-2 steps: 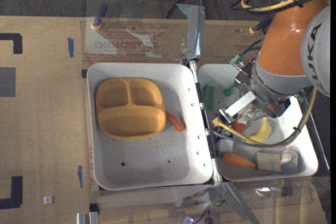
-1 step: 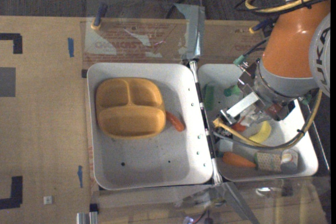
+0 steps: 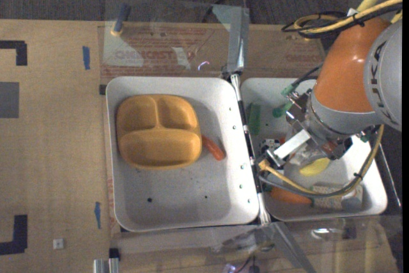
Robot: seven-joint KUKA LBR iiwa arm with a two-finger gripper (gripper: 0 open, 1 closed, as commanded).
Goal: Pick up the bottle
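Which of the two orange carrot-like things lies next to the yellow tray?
The small carrot in the left bin, touching the yellow tray at its right edge. The other carrot lies in the right bin, under the arm.

We see a big yellow tray [image 3: 158, 131] in the left white bin [image 3: 185, 201]. A small orange carrot [image 3: 215, 149] touches it at four o'clock. In the right white bin [image 3: 374, 198], another orange carrot [image 3: 291, 197] lies at six o'clock.
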